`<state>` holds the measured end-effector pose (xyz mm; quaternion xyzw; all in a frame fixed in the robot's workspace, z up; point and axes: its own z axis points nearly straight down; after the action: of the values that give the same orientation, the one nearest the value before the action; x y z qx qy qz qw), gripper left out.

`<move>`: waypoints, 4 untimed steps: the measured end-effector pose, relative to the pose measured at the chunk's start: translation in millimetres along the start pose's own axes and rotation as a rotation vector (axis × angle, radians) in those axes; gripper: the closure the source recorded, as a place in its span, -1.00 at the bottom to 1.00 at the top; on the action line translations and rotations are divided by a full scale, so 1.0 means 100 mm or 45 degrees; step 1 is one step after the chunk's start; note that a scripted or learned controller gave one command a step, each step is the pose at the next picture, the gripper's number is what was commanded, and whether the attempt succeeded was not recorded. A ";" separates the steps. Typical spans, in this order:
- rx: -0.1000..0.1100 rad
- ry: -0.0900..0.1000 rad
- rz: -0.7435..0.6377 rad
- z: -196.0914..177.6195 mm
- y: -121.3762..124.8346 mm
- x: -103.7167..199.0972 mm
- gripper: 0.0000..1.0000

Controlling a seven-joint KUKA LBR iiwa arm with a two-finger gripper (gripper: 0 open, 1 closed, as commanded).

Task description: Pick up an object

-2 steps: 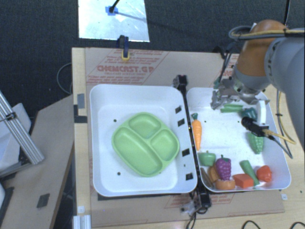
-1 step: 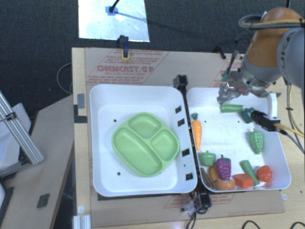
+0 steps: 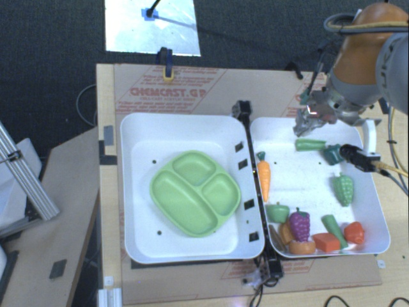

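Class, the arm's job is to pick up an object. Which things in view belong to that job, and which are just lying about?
Belong: gripper; green cucumber beneath it; carrot, green grapes, purple grapes, tomato in the right bin.

Lying about: green divided plate, left bin, blue clamp.

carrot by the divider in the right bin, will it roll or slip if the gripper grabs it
The carrot looks like smooth, stiff toy plastic, so it may slip in a pinch. Its tapered, rounded shape probably lets it roll sideways when nudged. It lies close against the right bin wall by the divider, which likely crowds the gripper.
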<state>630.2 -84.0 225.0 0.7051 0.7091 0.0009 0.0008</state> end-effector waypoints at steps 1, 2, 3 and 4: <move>0.004 0.002 -0.004 0.06 -0.27 0.56 1.00; 0.005 0.001 -0.001 0.05 -0.60 1.05 1.00; 0.006 0.002 -0.004 0.12 -0.81 1.54 1.00; 0.000 0.001 -0.002 -0.07 -0.84 1.80 1.00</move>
<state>545.3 96.0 232.1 0.7047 0.7095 0.0012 0.0003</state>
